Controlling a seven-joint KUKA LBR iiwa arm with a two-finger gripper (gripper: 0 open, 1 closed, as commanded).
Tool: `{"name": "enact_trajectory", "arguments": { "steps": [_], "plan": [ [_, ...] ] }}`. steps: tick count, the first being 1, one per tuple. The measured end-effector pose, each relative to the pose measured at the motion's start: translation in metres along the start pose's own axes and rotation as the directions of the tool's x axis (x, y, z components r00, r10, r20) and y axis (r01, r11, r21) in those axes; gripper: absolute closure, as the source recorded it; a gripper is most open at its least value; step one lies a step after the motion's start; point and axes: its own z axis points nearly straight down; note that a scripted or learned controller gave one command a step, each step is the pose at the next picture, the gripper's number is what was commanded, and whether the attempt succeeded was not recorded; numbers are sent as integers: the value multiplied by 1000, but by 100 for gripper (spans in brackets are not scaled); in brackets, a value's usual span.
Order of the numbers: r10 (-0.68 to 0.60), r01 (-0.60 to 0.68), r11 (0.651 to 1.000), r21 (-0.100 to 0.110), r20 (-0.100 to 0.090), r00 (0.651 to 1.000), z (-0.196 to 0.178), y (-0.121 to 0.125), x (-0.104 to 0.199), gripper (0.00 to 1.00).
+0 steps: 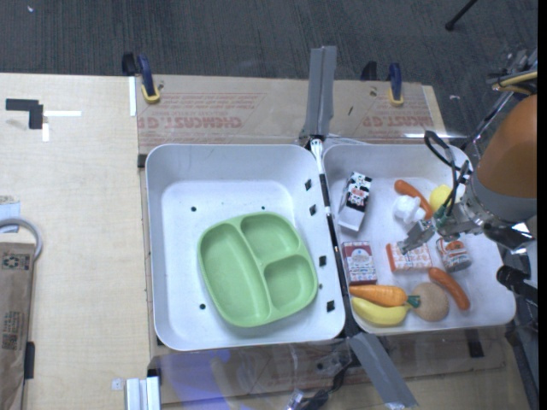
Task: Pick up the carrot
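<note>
1. Right now gripper point(425, 231) hovers in right bin point(496, 319), over a red-white packet point(410, 258); jaws look slightly apart, prob. holding nothing.
2. Carrot point(379, 295) lies near bin's front edge, touching banana point(380, 313), apart from gripper.

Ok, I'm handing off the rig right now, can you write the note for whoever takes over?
Gripper: low over the middle of the right bin, above the small packets; nothing seen held.
Carrot: lies at the right bin's front, against the banana, to the camera view's left of the gripper.
Left bin: holds the green divided plate.
Done: nothing yet.
Left: move to the carrot, grasp it, lift it.
</note>
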Motion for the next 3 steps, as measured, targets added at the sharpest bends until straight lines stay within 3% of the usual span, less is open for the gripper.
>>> {"name": "enact_trajectory", "arguments": {
  "steps": [1,2,3],
  "plan": [
    [-1,1,1000,1,0,1000,25,-37,39,0],
    [-62,62,998,-7,6,998,56,-31,59,0],
    [-59,59,998,-3,3,998,50,-31,59,100]
  ]
}}
